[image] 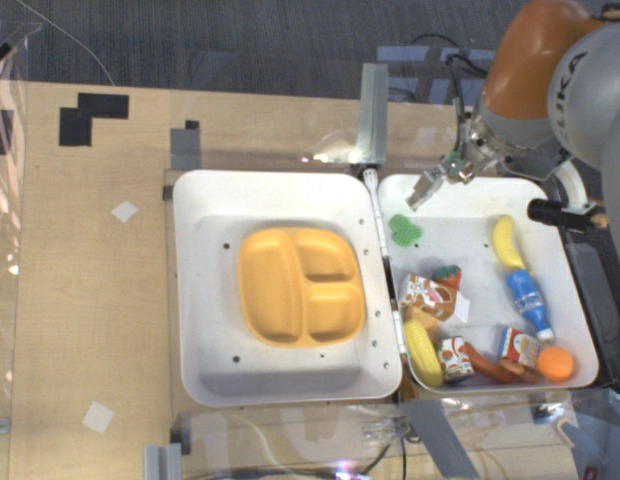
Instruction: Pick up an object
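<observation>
Gripper open, holding nothing, above right bin far edge, green piece near

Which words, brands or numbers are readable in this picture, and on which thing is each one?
"KU": dark letters on the grey arm, cut off by its curve.
Small carton: printed label, too blurred to read.
Can: label unreadable.
Blue bottle: white label, too small to read.

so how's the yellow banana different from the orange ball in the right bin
The yellow banana is long and curved, while the orange ball is round and more compact. The banana lies further back in the right white bin, alone on bare floor; the ball sits in the front corner against other items. Both are smooth plastic-looking toy food.
</observation>
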{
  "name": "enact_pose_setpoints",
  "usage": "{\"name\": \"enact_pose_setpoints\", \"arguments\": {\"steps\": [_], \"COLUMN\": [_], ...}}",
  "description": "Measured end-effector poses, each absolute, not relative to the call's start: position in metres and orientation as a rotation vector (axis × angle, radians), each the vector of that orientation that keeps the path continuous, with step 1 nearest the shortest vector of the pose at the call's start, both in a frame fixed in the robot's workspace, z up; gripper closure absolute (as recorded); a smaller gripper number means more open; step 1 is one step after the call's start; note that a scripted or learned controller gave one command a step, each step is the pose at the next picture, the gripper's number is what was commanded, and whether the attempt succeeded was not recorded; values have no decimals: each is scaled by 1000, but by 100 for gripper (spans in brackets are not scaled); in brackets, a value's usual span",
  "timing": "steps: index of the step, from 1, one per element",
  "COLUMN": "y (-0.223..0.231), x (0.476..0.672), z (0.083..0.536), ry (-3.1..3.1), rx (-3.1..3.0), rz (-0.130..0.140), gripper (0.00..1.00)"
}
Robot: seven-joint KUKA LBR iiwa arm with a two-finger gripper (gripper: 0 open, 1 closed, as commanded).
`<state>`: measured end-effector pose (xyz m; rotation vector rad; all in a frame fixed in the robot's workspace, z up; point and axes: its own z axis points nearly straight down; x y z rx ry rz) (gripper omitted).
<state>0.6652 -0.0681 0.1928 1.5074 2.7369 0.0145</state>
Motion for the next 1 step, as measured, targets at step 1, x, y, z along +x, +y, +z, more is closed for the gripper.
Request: {"name": "enact_pose_setpoints", "arguments": {"steps": [1], "y": [-114], "x": [669], "z": [126], "ry": [2692], "rx": [1615], "rz": [-1], "gripper": [0]}}
